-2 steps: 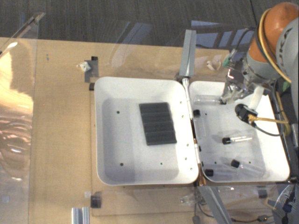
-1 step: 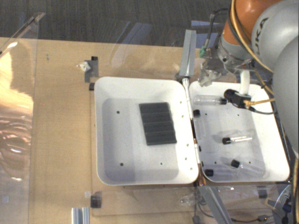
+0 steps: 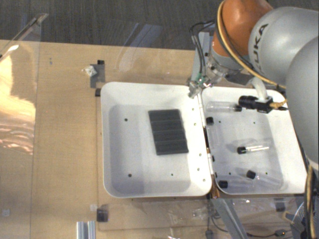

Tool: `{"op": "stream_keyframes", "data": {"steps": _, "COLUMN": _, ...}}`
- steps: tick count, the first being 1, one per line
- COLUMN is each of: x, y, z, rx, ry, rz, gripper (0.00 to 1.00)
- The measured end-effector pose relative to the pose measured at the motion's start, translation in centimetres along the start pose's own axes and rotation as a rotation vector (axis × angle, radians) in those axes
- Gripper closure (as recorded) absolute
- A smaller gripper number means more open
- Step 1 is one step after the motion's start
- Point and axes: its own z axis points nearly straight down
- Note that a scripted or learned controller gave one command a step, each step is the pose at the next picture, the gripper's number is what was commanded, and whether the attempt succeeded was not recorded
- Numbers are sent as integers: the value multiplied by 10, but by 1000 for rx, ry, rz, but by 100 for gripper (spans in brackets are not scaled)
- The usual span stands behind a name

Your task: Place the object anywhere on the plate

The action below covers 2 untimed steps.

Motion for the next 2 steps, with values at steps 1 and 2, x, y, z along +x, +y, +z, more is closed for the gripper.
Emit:
{"op": "stream_keyframes", "data": {"steps": 1, "x": 65, "y": -19, "z": 11, "rx": 1, "ry": 1, "rz": 396, "gripper": 100}}
{"op": "stream_keyframes", "data": {"steps": 2, "x": 117, "y": -1, "z": 14, "rx": -1, "ry": 1, "rz": -51, "gripper": 100}}
